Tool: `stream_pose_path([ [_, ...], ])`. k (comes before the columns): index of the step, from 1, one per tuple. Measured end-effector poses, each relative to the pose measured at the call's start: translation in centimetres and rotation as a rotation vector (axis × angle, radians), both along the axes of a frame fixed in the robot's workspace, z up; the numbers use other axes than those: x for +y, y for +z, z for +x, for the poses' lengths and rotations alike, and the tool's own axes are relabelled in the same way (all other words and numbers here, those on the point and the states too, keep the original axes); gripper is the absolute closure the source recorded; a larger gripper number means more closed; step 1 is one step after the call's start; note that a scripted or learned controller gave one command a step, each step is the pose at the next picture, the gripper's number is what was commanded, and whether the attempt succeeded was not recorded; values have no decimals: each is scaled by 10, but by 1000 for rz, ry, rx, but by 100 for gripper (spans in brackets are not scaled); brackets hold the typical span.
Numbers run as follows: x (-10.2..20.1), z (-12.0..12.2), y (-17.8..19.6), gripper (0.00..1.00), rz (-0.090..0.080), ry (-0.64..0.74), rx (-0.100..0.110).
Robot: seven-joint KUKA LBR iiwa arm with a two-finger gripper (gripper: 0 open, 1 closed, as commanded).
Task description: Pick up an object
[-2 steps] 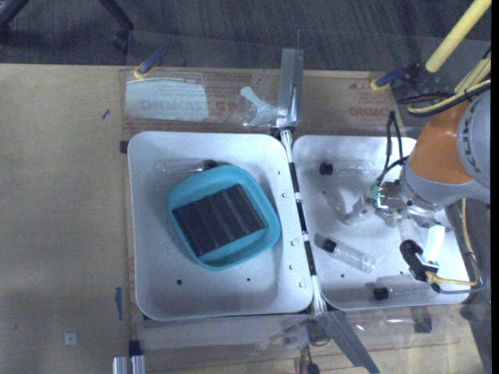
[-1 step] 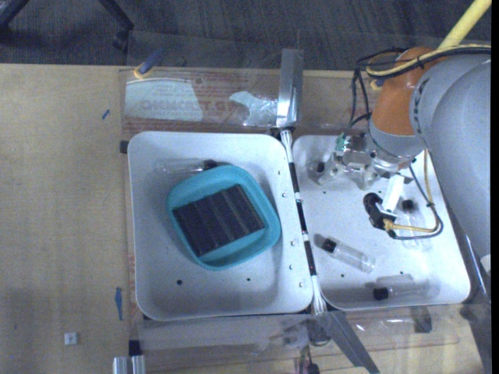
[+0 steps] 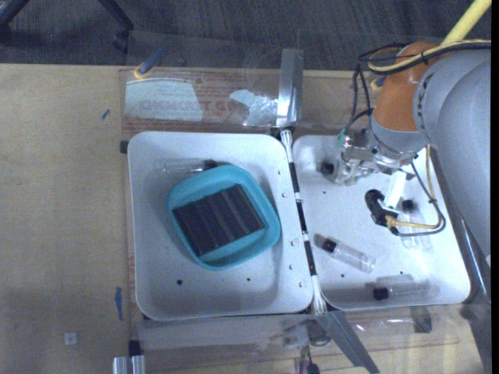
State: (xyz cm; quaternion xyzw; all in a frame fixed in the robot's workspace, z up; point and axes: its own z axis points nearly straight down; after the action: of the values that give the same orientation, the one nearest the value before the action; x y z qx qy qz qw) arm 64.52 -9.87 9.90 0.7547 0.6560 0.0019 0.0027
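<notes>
Camera view from above takes in two shallow white bins side by side on a tan bench. Left bin [image 3: 148, 232] fills the middle of the frame, and right bin [image 3: 437, 279] sits just beside it toward the right edge, the two rims touching along a seam. In the left bin a teal tray [image 3: 265, 236] lies tilted, with a dark ribbed panel [image 3: 218, 220] resting inside it. Just above the tray, near the bin's upper wall, a clear tube [image 3: 187, 165] with a dark end lies flat.

The grey arm [image 3: 460, 100], with its orange band [image 3: 394, 104], reaches in from the upper right and hangs over the upper part of the right bin. Its gripper [image 3: 351, 170] is low over the bin floor near the upper left corner, beside a small dark piece [image 3: 328, 167]; whether that piece touches it cannot be told, and nothing is seen held. Black and yellow cables [image 3: 413, 224] loop below the wrist.

In the lower half of the right bin a clear vial [image 3: 347, 253] with a dark cap lies at a slant, well apart from the gripper. Another clear vial, a second one [image 3: 398, 290], lies along the bin's lower wall.

Above the bins, a crumpled clear wrapper [image 3: 253, 107] rests on the bench next to an upright metal bracket [image 3: 290, 88].
</notes>
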Motion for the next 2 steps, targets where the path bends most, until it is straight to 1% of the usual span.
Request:
stream_pose_path([
  [1,1,0,0,0,0,0,0],
  [2,-55,-52,41,0,2,-6,10],
])
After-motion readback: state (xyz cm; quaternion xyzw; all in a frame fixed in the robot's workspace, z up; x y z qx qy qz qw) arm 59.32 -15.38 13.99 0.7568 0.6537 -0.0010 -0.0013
